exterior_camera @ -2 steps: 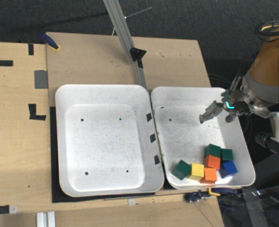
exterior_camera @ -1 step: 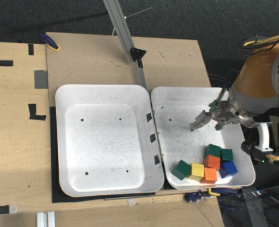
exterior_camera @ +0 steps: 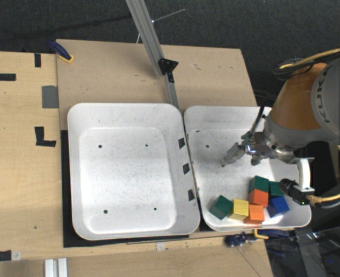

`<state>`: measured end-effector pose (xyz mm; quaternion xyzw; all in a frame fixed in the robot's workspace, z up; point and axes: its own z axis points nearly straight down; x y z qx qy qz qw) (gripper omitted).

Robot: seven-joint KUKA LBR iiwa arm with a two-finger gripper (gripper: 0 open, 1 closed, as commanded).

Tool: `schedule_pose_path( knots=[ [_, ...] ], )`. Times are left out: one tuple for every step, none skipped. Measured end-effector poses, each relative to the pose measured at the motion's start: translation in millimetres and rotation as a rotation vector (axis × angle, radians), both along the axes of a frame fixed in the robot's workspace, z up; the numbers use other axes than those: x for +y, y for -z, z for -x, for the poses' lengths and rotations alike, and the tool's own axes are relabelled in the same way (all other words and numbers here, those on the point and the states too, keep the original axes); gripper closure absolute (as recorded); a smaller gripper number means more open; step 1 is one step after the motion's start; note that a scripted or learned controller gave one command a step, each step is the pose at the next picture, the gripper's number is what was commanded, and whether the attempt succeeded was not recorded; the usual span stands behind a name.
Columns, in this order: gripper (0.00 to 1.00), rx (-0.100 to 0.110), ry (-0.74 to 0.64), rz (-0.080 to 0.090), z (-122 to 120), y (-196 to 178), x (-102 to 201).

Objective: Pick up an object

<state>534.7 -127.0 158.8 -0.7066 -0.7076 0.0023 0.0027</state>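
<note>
Several small blocks lie clustered in the near right corner of the right bin (exterior_camera: 216,123): a dark green block (exterior_camera: 221,206), a yellow block (exterior_camera: 240,208), two orange blocks (exterior_camera: 256,205), a green block (exterior_camera: 261,184) and a blue block (exterior_camera: 279,206). My gripper (exterior_camera: 239,159) hangs over the middle of the right bin, up and to the left of the cluster and apart from it. Its fingers (exterior_camera: 230,156) are spread open, and nothing sits between them.
The left bin (exterior_camera: 124,172) lies beside the right one, with a raised rim between them. A slanted metal rod (exterior_camera: 150,33) crosses the bench behind the bins. The orange band of the arm (exterior_camera: 297,100) looms over the right bin's right edge.
</note>
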Motion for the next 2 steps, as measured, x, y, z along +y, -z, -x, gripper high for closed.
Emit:
schedule_pose_path(
  knots=[
    [0.00,0.000,0.000,0.000,-7.2,50.5,-2.5],
    [1.00,-0.004,0.000,-0.001,-8.2,37.7,-1.9]
  ],
)
